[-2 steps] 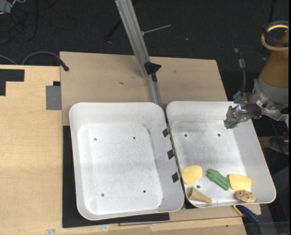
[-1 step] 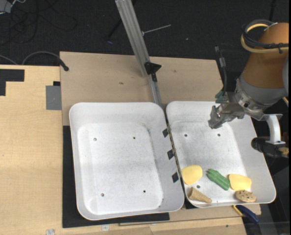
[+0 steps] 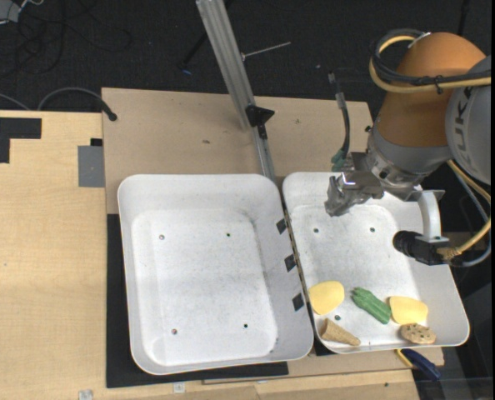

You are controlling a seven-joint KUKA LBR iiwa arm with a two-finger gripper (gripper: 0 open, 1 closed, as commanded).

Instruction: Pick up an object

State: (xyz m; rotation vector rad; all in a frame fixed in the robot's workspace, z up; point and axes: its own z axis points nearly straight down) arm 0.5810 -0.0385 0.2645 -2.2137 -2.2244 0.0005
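- Wooden bench point(image 3: 47, 223) with two white bins: left bin point(image 3: 139, 215), right bin point(image 3: 447, 307).
- Reaching in from the right, orange-banded arm point(image 3: 431, 82) bent downward over the right bin's far end.
- Gripper point(image 3: 341, 198) hanging above bare floor; grip state impossible to tell.
- Clustered along the near edge: yellow piece point(image 3: 326, 295), green piece point(image 3: 371, 304), second yellow piece point(image 3: 408, 309), cone point(image 3: 339, 333), cookie point(image 3: 417, 333).

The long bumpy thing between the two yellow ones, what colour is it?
Green, seen clearly in the camera view.
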